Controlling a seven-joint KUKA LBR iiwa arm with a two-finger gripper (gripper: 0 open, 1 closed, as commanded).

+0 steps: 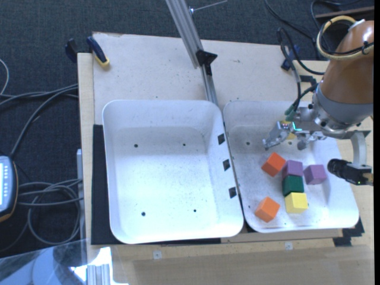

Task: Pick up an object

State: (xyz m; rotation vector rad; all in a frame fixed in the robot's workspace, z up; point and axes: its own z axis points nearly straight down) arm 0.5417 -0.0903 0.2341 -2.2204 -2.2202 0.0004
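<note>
Camera view, bench [148,70]: set on dark carpet, cables at left.
Bins: left bin [166,171]; right bin [249,120] holds six blocks [291,184].
Gripper [284,136]: above blocks; finger state cannot be told.

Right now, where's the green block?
The green block sits in the right bin, toward its near right part, directly above the yellow block in the camera view and just below a purple block.
</note>
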